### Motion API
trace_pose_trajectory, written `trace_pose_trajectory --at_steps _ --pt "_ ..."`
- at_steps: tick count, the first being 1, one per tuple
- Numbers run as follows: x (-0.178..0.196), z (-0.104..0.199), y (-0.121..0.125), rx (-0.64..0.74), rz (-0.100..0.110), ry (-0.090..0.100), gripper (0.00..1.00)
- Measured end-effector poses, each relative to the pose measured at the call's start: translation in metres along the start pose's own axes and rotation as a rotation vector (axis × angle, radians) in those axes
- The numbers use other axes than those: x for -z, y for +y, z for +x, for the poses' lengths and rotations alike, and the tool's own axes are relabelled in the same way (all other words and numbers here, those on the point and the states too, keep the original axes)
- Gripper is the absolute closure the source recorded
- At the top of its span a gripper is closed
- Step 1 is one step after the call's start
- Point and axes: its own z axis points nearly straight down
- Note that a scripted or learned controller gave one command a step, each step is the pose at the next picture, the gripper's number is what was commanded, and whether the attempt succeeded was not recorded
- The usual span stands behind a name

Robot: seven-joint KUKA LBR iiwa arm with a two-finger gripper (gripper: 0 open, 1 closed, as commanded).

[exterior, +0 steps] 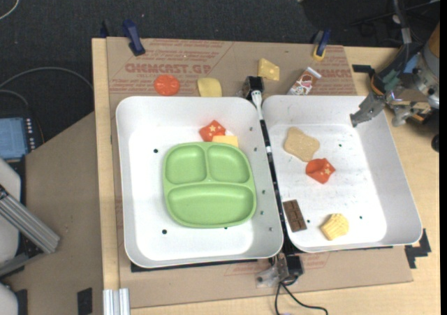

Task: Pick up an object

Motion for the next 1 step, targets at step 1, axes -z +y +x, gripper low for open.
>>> trace_pose_trajectory --at_steps 1 --pt "-0.1372 0.0560 -0.0126 0.005 0.016 0.006 0.00"
